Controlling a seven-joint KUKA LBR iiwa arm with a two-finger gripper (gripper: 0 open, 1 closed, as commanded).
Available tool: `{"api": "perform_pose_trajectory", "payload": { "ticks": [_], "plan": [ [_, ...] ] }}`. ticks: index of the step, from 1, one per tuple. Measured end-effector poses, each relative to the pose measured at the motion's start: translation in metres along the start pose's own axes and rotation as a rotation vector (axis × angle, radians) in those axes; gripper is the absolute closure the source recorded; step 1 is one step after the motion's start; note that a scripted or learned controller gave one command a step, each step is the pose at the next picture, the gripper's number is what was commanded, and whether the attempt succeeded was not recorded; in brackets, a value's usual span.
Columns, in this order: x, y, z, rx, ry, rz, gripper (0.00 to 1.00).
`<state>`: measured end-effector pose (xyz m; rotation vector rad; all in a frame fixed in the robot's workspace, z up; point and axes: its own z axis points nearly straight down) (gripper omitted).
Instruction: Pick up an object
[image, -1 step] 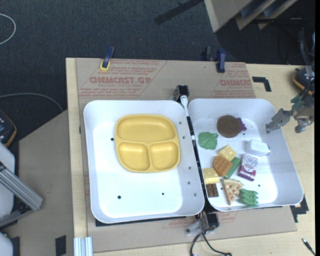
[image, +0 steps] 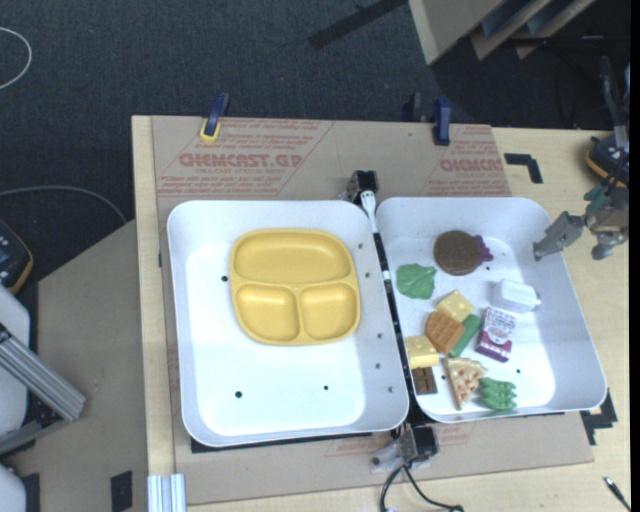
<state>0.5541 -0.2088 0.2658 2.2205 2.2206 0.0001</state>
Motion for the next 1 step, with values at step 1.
{"api": "perform_pose_trajectory", "payload": {
  "ticks": [1],
  "plan": [
    [0.0016, 0.0054, 0.0618, 0.007, 0.003, -0.001, 0.0]
  ]
}}
